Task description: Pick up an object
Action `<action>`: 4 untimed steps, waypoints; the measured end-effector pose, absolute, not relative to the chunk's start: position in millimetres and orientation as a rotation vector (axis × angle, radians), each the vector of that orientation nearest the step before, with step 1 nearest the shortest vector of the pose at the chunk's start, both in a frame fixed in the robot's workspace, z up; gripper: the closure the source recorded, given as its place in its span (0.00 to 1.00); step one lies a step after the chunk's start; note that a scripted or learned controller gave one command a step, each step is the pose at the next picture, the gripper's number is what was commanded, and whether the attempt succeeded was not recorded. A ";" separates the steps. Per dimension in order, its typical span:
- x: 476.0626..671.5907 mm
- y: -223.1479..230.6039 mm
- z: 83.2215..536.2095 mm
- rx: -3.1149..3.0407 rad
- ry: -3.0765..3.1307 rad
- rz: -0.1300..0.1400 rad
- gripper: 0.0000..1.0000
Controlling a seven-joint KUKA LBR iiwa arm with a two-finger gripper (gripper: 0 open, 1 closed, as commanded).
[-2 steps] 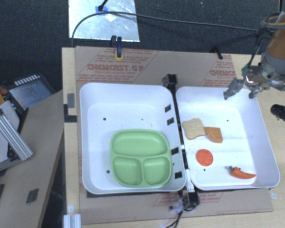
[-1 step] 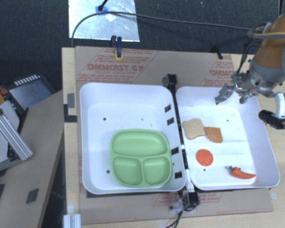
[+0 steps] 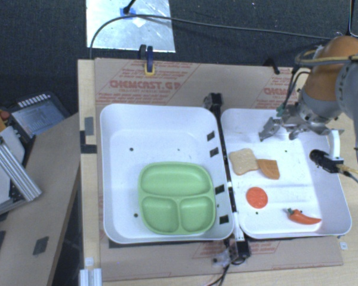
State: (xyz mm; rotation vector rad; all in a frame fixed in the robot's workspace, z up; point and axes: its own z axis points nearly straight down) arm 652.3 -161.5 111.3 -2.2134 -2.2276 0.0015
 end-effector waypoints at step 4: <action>653.7 -108.4 222.8 -2.212 -2.232 -0.004 1.00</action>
